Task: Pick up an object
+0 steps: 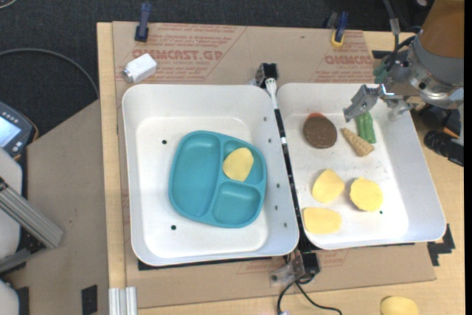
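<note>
The right bin [413, 158] holds a brown round patty [320, 132], a green stick [367, 130], a tan wedge [358, 143] and three yellow pieces [328, 186], [366, 195], [322, 220]. My gripper [373, 109] hangs over the bin's far side, just above the green stick and to the right of the patty. It is open, one grey finger [360, 102] slanting down to the left, and nothing sits between the fingers. In the left bin [147, 158] lies a teal divided plate [199, 181] with a yellow piece [237, 164] in its upper right compartment.
A black divider strip [279, 136] runs between the two bins. Blue clamps [142, 21], [339, 29] and a white block [140, 68] sit on the cardboard behind the bins. The arm's orange band [447, 18] rises at the far right.
</note>
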`<state>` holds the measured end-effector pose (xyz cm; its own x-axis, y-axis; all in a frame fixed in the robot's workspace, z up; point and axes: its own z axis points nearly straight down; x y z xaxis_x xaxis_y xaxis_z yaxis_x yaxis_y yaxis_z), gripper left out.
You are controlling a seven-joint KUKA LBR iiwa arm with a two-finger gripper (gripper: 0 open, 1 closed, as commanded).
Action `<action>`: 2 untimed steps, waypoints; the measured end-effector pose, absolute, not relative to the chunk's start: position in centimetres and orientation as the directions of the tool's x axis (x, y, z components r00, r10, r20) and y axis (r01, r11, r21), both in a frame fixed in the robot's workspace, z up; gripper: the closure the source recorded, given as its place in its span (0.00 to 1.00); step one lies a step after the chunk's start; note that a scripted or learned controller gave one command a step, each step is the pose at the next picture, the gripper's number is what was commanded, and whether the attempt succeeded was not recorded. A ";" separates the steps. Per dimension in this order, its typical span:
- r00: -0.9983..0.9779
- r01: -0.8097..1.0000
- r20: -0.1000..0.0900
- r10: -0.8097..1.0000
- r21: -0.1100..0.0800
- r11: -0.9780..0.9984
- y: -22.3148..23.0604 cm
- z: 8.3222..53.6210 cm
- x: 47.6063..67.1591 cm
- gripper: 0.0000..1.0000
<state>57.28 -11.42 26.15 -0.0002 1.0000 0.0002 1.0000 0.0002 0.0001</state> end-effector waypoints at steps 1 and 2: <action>-0.001 1.000 -0.001 1.000 0.004 0.001 -11.4 27.2 57.4 1.00; -0.011 1.000 0.002 1.000 0.018 0.011 -2.3 40.8 57.5 1.00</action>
